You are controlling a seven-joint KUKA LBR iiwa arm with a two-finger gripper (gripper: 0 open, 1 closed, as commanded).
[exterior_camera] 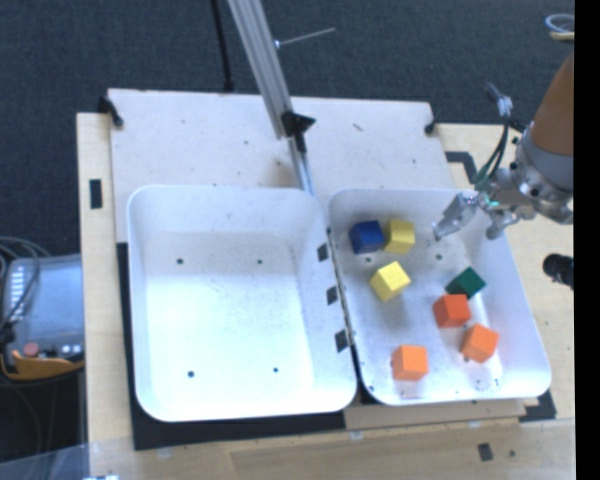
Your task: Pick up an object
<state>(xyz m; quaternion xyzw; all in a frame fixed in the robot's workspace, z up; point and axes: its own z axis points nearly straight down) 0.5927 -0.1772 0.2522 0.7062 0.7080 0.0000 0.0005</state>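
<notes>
The right bin [515,298] holds several small blocks: a blue one [366,236] touching a yellow one [401,236], another yellow block [390,280], a green one [466,282], a red-orange one [451,310], and two orange ones [480,343] [410,361]. My gripper [472,218] hangs over the bin's far right part, above and beyond the green block. Its two fingers [448,218] stand apart with nothing between them.
The left bin [145,268] lies beside the right one. A slanted metal pole [265,63] rises from the bench behind the bins. A grey device with cables [45,313] sits off the bench at the left.
</notes>
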